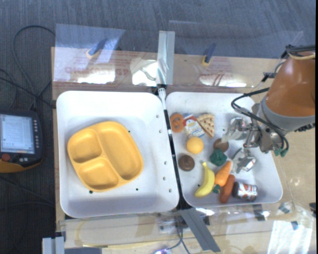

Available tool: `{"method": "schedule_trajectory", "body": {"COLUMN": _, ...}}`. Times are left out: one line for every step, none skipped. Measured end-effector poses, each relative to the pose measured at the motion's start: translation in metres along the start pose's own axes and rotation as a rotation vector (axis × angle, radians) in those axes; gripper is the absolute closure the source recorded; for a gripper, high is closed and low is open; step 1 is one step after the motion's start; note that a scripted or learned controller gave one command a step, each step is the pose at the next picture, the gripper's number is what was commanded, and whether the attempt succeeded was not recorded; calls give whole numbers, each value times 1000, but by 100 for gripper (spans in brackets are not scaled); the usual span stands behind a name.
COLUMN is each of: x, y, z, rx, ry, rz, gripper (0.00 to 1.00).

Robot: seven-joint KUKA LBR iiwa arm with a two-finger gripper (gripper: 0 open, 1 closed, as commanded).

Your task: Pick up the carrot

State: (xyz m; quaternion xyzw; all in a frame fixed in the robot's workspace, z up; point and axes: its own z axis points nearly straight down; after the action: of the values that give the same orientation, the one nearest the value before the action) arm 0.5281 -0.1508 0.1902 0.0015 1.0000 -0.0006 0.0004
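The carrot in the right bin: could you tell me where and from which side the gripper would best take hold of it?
Probably at the middle of the carrot, coming straight down from above. It lies flat and slanted, green top up-left, tip toward the bin's front. The banana lies close on its left and a red-brown sausage-like piece at its lower right, so the fingers should close across its narrow width.

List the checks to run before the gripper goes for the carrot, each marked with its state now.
1. Carrot in view, lying in the right bin: ok.
2. Gripper over the right bin, beside the carrot: ok.
3. Carrot between the fingers: not ok, it lies apart from them.
4. Room around the carrot: not ok, banana and a reddish sausage-like piece crowd it.
5. Finger opening: cannot tell.
6. Yellow tray in the left bin, out of the way: ok.
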Motion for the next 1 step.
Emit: {"method": "schedule_trajectory", "body": {"x": -4, "y": 10, "z": 86, "rx": 0, "ry": -10, "rz": -57, "gripper": 0}}
